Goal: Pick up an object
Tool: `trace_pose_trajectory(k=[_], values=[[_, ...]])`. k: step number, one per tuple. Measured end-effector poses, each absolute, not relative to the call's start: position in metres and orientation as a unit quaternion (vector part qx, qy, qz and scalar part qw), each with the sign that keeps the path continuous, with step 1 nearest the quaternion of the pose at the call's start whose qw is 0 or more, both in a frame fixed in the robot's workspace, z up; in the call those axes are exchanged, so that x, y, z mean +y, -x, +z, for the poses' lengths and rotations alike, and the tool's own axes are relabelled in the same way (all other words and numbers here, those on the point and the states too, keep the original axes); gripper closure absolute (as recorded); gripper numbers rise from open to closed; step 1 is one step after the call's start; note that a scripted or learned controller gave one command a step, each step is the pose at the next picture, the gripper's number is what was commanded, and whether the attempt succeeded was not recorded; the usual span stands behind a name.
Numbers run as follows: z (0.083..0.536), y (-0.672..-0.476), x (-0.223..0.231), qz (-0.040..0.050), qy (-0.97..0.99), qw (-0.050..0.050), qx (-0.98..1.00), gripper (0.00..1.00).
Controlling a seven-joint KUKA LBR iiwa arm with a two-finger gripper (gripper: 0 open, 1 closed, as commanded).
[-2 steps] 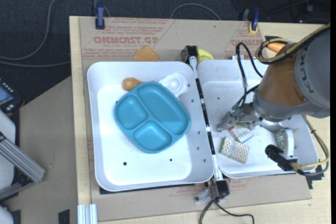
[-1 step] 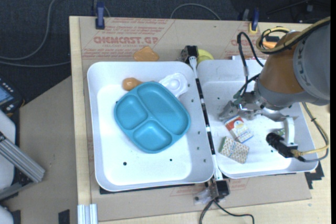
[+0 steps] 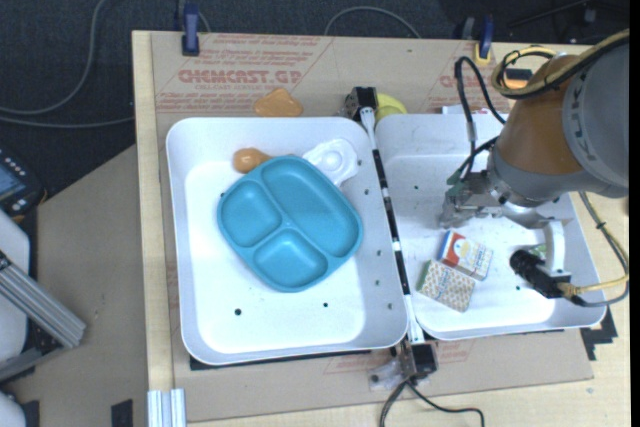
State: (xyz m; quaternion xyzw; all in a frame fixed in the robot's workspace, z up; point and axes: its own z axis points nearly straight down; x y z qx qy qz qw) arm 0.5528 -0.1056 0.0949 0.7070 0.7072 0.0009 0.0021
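Observation:
My gripper (image 3: 458, 208) hangs low over the right bin (image 3: 420, 155), near its middle. A small white box with red and blue print (image 3: 467, 254) lies just below and to the right of it, apart from it. A patterned beige packet (image 3: 447, 285) lies against that box toward the bin's front. The left bin (image 3: 200, 305) holds a blue divided plate (image 3: 290, 221), a small orange piece (image 3: 249, 158) and a white piece (image 3: 331, 158) at the plate's far edge.
An orange object (image 3: 278, 102) and a yellow object (image 3: 389, 105) lie on the bench behind the bins. The arm's grey and orange body (image 3: 550, 135) covers the right bin's far right part. Blue clamps (image 3: 189, 27) hold the bench board's back edge.

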Motion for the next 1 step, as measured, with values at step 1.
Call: trace_pose_trajectory(k=[1], values=[[0.0942, -0.5525, -0.1055, 0.0006, -0.707, 0.002, 0.707, 0.0]])
